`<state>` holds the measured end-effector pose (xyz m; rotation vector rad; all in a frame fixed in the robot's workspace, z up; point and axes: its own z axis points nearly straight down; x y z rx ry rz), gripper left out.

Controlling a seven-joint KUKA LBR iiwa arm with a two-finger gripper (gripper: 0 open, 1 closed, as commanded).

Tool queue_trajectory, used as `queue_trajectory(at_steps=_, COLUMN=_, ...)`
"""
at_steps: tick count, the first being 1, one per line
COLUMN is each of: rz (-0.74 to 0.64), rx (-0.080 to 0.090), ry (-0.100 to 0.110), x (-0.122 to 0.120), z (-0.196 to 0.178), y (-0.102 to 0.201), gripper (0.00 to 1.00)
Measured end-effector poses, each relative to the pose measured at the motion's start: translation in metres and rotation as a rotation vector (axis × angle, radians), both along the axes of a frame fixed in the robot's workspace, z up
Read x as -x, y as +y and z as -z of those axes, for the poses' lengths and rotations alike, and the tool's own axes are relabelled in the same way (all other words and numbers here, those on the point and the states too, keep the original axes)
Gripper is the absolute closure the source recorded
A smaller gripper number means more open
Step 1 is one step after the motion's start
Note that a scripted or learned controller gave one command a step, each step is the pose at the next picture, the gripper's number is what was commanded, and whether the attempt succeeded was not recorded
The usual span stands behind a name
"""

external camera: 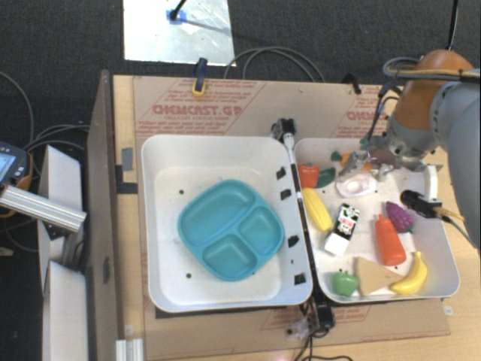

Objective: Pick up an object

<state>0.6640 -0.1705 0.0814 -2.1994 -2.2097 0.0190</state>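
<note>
one arm [440,100] over right bin [443,277]

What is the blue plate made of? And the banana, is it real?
The blue plate looks like smooth moulded plastic: one even colour, three pressed-in compartments. The banana is probably a plastic toy, since its yellow is uniform and slightly glossy, though the view cannot rule out real fruit.

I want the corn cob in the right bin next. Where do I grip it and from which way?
Probably best at the middle of the corn cob, coming straight down with the fingers closing across its short width. It lies flat, long axis running up and down the view, close beside the bin wall on its left, so that finger has little room. The black-and-white carton lies to its right, apart from it.
</note>
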Motion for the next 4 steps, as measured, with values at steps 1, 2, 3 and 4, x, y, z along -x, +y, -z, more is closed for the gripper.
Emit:
queue_trajectory(at_steps=1, rz=0.0, rx=0.0, ry=0.0, x=0.0, z=0.0, y=-0.003, gripper=0.0)
queue_trajectory(at_steps=2, rz=-0.001, rx=0.002, ry=-0.001, x=0.0, z=0.0, y=-0.003, gripper=0.0)
queue_trajectory(at_steps=3, rz=0.0, rx=0.001, ry=-0.003, x=0.001, z=0.0, y=-0.013, gripper=0.0)
queue_trajectory(at_steps=4, rz=0.001, rx=0.008, ry=-0.003, x=0.001, z=0.001, y=0.001, gripper=0.0)
